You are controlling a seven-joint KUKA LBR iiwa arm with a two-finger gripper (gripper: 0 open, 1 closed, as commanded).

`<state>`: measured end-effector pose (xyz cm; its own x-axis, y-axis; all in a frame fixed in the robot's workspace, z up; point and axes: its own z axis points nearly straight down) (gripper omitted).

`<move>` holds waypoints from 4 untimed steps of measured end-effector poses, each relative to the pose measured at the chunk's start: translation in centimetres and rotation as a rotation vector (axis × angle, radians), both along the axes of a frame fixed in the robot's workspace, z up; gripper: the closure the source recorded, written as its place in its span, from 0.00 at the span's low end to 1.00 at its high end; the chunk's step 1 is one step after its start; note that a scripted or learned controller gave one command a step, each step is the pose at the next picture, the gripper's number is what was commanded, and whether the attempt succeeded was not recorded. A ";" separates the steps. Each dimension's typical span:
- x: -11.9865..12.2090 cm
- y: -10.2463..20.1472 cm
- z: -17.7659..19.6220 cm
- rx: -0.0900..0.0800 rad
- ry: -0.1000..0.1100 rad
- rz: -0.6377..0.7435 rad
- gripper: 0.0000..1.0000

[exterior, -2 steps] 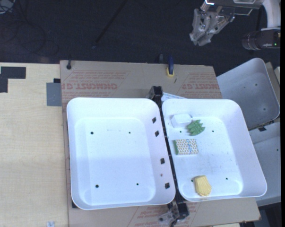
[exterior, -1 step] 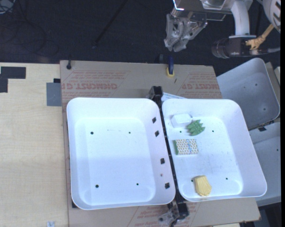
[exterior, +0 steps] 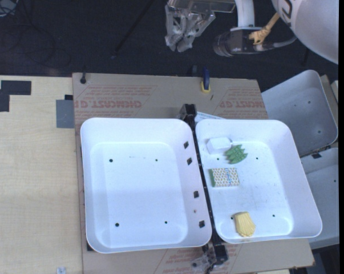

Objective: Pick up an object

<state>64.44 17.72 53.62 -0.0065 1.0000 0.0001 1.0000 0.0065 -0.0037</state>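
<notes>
Pale wood counter (exterior: 29, 170) fills the left of the shot, with a brown cardboard sheet (exterior: 143, 99) laid across it, and on that sheet sit two shallow white bins side by side. Up top, against the dark background, the claw (exterior: 183, 30) hangs high, well clear of both bins, its grey fingers pointing down, bunched close together, with nothing between them. Just to its right the white arm (exterior: 308, 16) curves out toward the frame's edge, and a small tan object (exterior: 263, 33) dangles near a round dark fitting (exterior: 243, 41) beside it.

Now look well below the claw, toward the camera. The left bin (exterior: 94, 210) lies below and a little left of the claw. The right bin (exterior: 300, 204) lies below and to the right, and that one holds the goods. Nearest the claw is a white block (exterior: 219, 143), hard to make out against the bin floor. Just beside it, on the right, sits a green spiky toy (exterior: 236, 153). Further down comes a flat checkered packet (exterior: 225, 177) with a green edge, near the divider between the bins. Farthest from the claw, at the near rim, rests a yellow object (exterior: 245, 224). All four lie apart from one another, none of them touched by the claw.
</notes>
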 end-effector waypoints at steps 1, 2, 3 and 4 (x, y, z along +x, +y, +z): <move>-0.1 6.5 0.0 0.000 0.001 0.000 1.00; -0.1 6.3 -14.1 -0.007 0.015 -0.010 1.00; -5.7 -1.0 -9.2 -0.002 -0.002 -0.011 1.00; -5.7 4.7 -5.4 0.001 -0.004 -0.001 1.00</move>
